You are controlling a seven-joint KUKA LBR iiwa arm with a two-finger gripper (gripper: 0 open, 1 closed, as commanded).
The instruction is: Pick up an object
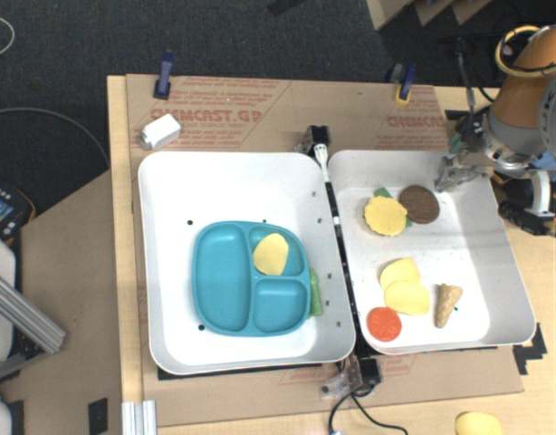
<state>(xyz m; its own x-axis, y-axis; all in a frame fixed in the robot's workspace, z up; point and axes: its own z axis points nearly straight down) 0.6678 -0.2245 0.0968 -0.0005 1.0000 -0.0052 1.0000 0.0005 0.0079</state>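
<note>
At the far right corner of the right bin (495,243), the gripper (452,172) hangs with nothing between its fingers, and I cannot tell whether they are apart or together. In that bin lie a brown disc (420,204) touching a yellow ruffled piece (386,216) just left of the gripper, then nearer 2 pale yellow slices (403,286), a red round (384,323) and a tan piece (446,304). The left bin (169,243) holds a teal divided plate (225,279) with 1 yellow piece (271,254) in its far right compartment.
</note>
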